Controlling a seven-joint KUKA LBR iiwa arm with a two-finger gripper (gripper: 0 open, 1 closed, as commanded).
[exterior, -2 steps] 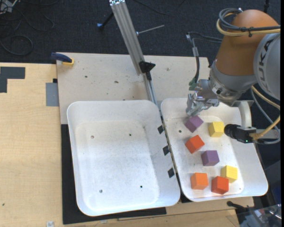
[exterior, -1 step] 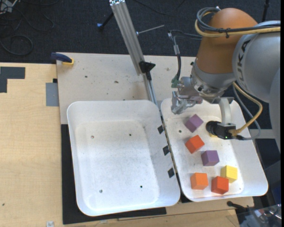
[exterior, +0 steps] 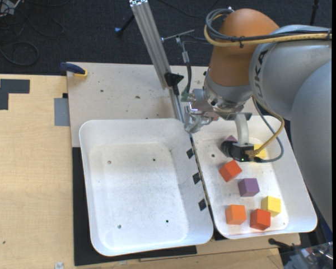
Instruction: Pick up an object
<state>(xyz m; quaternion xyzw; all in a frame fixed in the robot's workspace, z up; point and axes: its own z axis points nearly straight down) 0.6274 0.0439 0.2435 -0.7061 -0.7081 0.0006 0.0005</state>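
Several small blocks lie in the right bin (exterior: 302, 206): an orange-red cube (exterior: 230, 170), a purple cube (exterior: 248, 187), a yellow cube (exterior: 272, 204), an orange cube (exterior: 235, 214) and a red cube (exterior: 260, 219). A purple piece (exterior: 231, 140) and a yellow piece (exterior: 260, 148) peek out farther back, partly covered by the arm. My gripper (exterior: 192, 120) hangs over the right bin's far left corner, near the divide between the bins, above and to the left of the blocks. I see nothing held in it.
The left bin (exterior: 134, 189) sits beside the right one. A slanted aluminium post (exterior: 155, 52) rises just behind the gripper. A blue and yellow clamp (exterior: 73, 69) lies at the bench's far left corner. The bulky arm (exterior: 280, 66) covers the right bin's far side.
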